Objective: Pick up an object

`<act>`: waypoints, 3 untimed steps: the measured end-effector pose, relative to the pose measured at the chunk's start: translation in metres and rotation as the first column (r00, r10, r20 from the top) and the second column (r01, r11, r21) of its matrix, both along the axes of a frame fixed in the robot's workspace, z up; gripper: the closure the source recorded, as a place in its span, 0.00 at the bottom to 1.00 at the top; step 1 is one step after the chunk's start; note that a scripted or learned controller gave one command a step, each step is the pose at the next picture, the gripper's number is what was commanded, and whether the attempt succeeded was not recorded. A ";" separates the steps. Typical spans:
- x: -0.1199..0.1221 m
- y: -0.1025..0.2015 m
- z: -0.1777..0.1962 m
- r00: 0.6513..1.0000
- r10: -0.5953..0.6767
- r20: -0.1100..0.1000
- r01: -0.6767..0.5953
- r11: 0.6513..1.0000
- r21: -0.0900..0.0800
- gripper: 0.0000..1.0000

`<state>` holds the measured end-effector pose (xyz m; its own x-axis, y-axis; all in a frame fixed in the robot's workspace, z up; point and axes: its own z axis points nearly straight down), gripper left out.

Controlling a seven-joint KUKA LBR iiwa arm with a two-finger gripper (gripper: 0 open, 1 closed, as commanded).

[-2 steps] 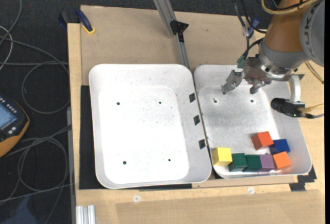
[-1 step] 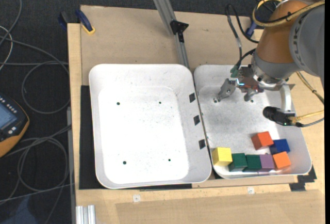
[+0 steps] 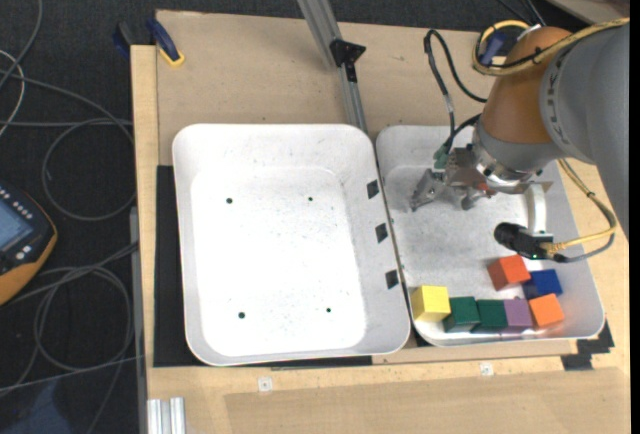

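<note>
1. Jaws [image 3: 440,187] hover over the right bin [image 3: 400,157] toward 12 o'clock — spread apart, nothing between them.
2. Blocks cluster at 5 o'clock — yellow block [image 3: 432,301], green block [image 3: 463,312], orange block [image 3: 545,308].

We look down from one fixed camera set high above the worktop [image 3: 300,52], tilted so the far edge sits toward the top of the frame. It stands far enough back to take in both bins whole, the left bin [image 3: 270,147] and the right bin [image 3: 580,317], plus the dark floor [image 3: 70,42] with cables around them. The arm [image 3: 560,92] enters from the right side.
</note>
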<state>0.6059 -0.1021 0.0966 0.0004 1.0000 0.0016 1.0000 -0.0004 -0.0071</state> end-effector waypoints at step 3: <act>0.002 -0.002 0.121 1.000 0.001 0.016 -0.001 1.000 -0.003 1.00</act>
<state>0.6082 -0.1045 0.2173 -0.0011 1.0000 -0.0012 1.0000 0.0011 0.0086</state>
